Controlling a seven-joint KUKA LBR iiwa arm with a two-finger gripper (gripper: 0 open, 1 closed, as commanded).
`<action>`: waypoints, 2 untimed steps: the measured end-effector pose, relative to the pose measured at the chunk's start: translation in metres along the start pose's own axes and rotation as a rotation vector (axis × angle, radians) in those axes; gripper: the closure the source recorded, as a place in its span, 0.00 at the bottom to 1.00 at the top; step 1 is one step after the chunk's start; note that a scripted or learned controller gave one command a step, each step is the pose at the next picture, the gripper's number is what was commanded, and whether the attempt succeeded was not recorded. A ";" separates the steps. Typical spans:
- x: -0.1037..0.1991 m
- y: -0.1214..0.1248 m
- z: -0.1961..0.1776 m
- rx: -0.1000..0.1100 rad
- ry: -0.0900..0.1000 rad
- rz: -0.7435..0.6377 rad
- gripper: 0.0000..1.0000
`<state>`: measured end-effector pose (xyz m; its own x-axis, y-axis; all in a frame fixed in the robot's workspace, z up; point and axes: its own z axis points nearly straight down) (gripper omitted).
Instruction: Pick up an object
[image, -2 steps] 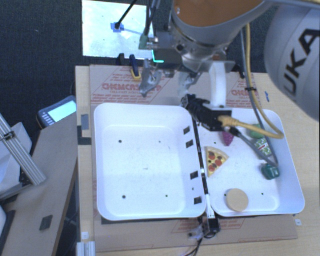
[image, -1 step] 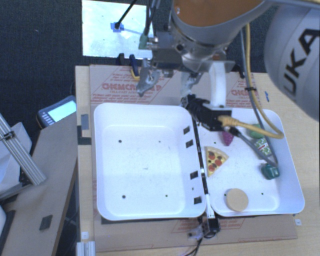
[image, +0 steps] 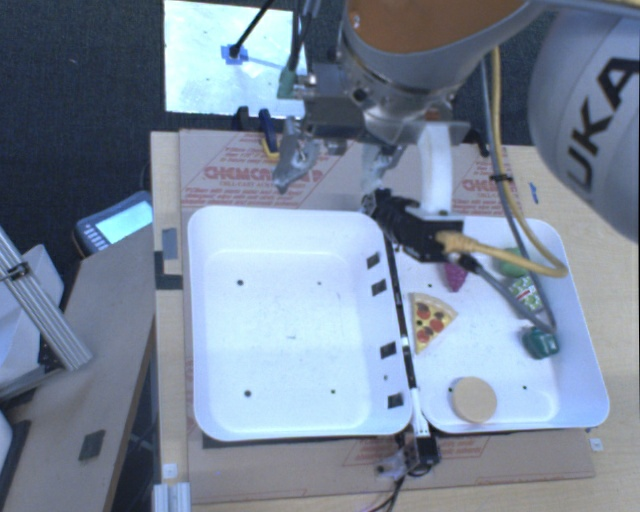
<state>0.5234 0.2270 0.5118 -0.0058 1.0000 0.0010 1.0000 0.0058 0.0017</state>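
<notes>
tool (image: 335, 170): we see fingers apart, gripping nothing, above the bins' far edge
pizza slice (image: 431, 321): right bin (image: 585, 395), left side, by divider
relation: we put slice at tool's 5 o'clock, tip toward 7

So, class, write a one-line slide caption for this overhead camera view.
KUKA arm's end effector poised open above the bins' far edge, with a pizza slice, wooden disc and bottle in the right bin.

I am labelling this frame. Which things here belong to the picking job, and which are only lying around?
For the job: gripper, pizza slice toy, tan round disc, green bottle, purple piece, right bin.

Lying about: left bin, cardboard sheet, yellow cable.
</notes>
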 end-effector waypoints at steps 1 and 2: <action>0.000 0.000 0.000 0.000 0.000 0.000 0.00; 0.000 0.000 0.000 0.000 0.000 0.000 0.00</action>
<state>0.5234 0.2270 0.5118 -0.0057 1.0000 0.0010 1.0000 0.0057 0.0017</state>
